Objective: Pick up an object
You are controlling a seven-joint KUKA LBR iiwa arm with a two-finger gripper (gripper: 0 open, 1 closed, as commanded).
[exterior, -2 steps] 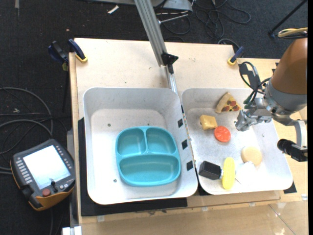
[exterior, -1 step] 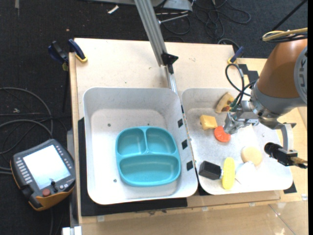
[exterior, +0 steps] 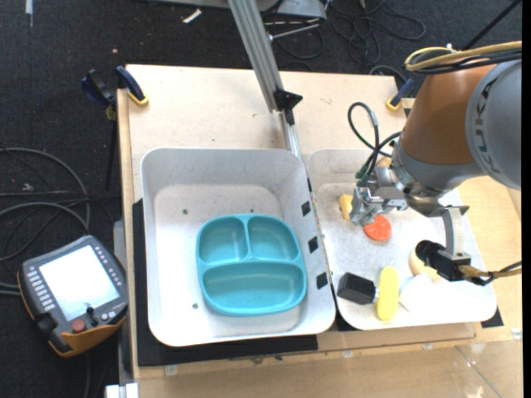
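My gripper (exterior: 362, 211) hangs low over the right bin (exterior: 332, 166), near its left-middle. A small yellow piece (exterior: 344, 206) lies just left of it. A red-orange round object (exterior: 378, 229) sits just below and right of it, close to the fingertips. Further toward the front lie a black block (exterior: 355, 288), a yellow banana-like object (exterior: 387, 293), and a pale round object (exterior: 420, 261) partly under a black part. Nothing is seen held between the fingers.
The left bin (exterior: 158, 189) holds a teal divided plate (exterior: 249, 264). A grey metal pole (exterior: 259, 44) slants over the bench's back. A teach pendant (exterior: 73, 293) lies on the floor at left. The arm's orange and grey bulk (exterior: 465, 123) covers the right bin's back right.
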